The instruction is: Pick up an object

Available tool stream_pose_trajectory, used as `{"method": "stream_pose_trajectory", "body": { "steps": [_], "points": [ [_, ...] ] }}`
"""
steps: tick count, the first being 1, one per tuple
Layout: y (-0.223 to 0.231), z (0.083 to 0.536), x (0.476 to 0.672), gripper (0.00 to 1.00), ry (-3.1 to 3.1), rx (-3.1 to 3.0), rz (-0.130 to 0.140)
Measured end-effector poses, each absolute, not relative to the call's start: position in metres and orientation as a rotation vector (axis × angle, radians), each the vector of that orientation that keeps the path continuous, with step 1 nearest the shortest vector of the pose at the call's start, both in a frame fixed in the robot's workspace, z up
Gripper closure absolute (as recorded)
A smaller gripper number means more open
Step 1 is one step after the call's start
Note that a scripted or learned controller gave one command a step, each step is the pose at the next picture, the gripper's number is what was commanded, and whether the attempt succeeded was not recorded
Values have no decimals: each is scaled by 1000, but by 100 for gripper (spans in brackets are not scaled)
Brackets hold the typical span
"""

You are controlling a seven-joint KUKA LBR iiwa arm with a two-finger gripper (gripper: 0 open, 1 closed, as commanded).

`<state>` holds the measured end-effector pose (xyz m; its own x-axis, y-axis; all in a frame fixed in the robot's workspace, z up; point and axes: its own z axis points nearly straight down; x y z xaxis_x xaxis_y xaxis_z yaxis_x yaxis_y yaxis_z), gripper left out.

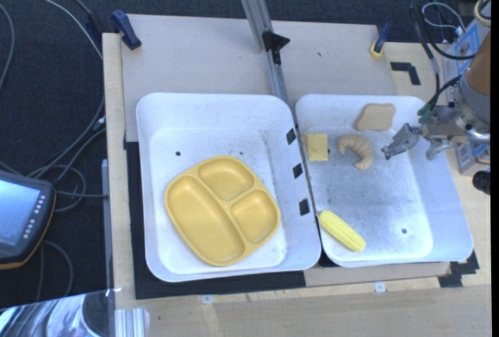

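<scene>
While poised with claw (395,145) state indeterminate, noted croissant (356,149) just left of claw in right bin (444,195). Judged light, stiff, plastic-slick; best gripped across curved middle.

bins (156,125): 2, side by side | yellow divided plate (222,208): 1, in left bin | right bin: bread slice (376,118) 1, croissant (357,150) 1, cheese cube (316,147) 1, corn cob (341,230) 1
</scene>
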<state>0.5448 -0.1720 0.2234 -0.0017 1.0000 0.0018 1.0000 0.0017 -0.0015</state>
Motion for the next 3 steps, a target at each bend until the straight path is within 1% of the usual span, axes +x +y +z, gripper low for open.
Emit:
{"method": "stream_pose_trajectory", "body": {
  "steps": [1, 2, 3],
  "points": [
    [-172, 223, 545, 0, -2221, -2219, -1],
    [-162, 175, 545, 0, -2218, -2216, 4],
    [-163, 115, 536, 0, -2216, -2216, 6]
  ]
}}
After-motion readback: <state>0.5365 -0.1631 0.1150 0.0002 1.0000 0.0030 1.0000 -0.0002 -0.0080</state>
